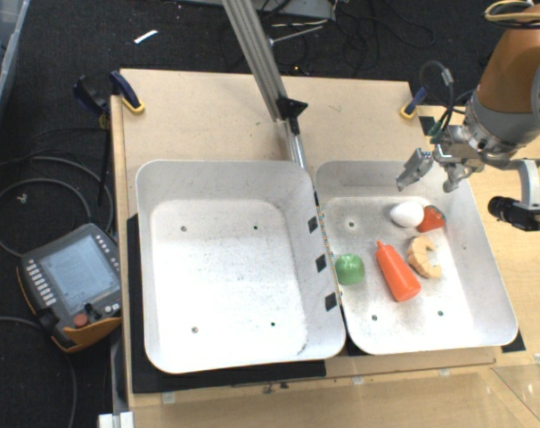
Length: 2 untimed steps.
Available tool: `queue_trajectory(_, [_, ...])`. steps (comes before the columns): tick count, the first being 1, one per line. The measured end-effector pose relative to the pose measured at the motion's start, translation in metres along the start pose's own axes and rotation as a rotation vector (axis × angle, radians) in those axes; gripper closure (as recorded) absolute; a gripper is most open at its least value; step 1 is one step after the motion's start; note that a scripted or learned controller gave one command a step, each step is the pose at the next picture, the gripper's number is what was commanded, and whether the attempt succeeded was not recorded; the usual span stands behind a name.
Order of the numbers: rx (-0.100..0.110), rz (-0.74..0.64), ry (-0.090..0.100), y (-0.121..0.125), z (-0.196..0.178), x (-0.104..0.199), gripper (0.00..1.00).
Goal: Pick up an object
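Note:
The right bin [484,319] holds a green ball [348,268], an orange carrot-shaped piece [397,272], a white egg-like object [406,213], a small red piece [431,218] and a tan bread-like ring [425,257]. My gripper [436,173] hovers over the bin's far edge, just above and behind the white object. Its two fingers are spread apart with nothing between them.
The left bin [163,185] sits beside the right one, sharing a raised middle rim. A slanted metal pole [257,47] ends at the bins' far junction. A teach pendant [69,279] lies left of the bench. Clamps grip the bench's far corners.

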<state>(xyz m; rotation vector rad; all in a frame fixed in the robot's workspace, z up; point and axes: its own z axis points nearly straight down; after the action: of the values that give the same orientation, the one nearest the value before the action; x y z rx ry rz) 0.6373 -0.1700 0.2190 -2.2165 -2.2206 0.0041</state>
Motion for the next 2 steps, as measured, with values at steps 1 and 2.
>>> queue_trajectory(1, [-0.004, -0.002, -0.002, 0.001, -0.003, 0.000, 0.00])
queue_trajectory(2, [-0.001, -0.001, -0.001, -0.001, 0.041, 0.005, 0.00])
